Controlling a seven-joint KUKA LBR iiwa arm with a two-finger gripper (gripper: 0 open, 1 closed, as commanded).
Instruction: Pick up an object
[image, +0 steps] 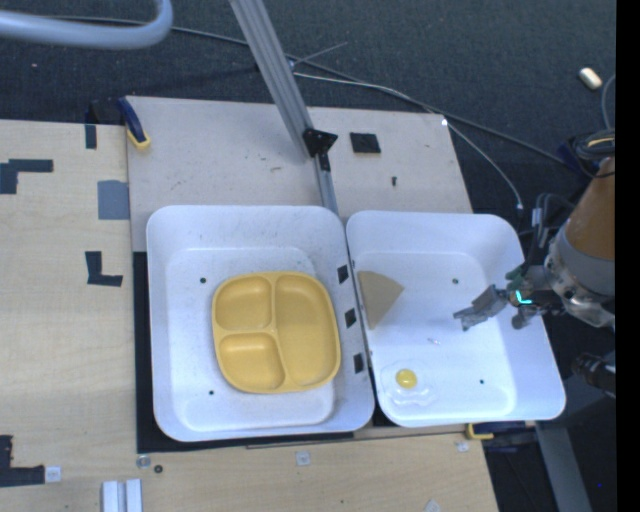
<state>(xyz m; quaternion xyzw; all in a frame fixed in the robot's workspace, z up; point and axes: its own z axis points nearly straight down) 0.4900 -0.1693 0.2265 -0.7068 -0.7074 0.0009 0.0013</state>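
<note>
The pincer (497, 310) (fingers spread, holding nothing) hangs near the right bin's (440, 228) right wall.

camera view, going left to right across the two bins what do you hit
yellow divided plate → tan wedge-shaped piece → small yellow and white fried-egg piece → gripper
</note>
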